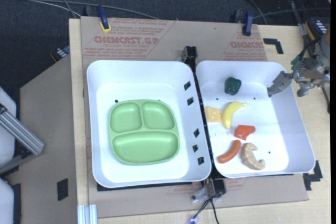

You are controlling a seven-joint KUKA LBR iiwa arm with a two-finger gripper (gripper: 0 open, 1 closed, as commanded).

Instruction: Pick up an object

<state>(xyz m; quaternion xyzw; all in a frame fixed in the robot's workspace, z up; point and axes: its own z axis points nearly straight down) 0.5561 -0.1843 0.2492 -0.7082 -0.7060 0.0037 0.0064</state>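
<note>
A green tray point(144, 131) is held in the left bin point(100, 73); the right bin point(294, 113) holds toy food (banana point(232, 112), sausage point(229, 152)). The gripper point(294, 81) is seen at its edge, grip undeterminable.

My gripper point(290, 83) is at the right side of the picture, about halfway down from the top. It is grey metal. One finger point(277, 84) sticks out to the left and points a little down. Another grey part sits just to its right. My arm comes in from the right edge behind it.
</note>
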